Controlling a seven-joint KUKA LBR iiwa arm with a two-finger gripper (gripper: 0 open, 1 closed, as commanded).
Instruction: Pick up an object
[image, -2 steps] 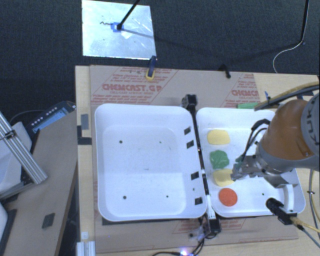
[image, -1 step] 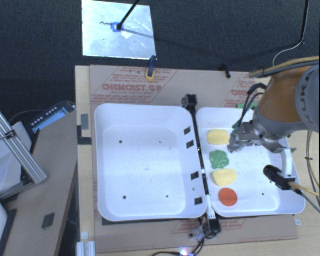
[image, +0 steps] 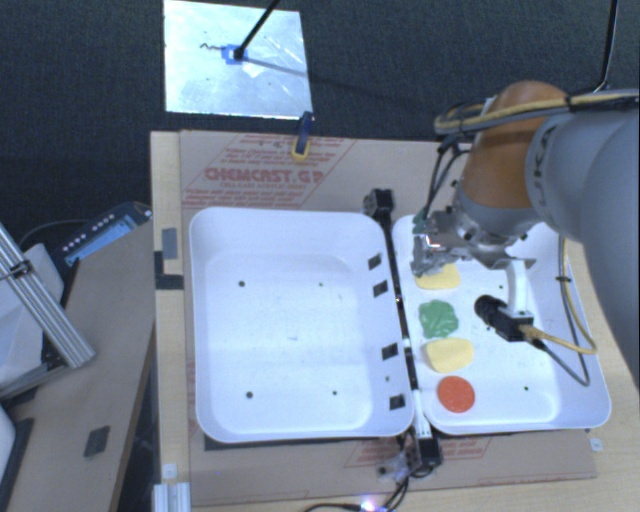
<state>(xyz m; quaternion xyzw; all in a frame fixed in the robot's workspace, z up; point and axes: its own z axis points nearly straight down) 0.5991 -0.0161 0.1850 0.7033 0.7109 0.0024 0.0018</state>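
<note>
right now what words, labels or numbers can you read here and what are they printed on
"CHEMCAST G P": red print on the brown cardboard sheet under the bins, along its far edge.
A second red print on the cardboard's near edge, below the bins: too blurred and covered to read.
Nothing else carries readable text.

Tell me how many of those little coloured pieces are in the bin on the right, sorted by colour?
Yellow: 2, one at the gripper and one lower down
Green: 1
Red-orange: 1
Total: 4, all along the left side of the right bin.
</note>
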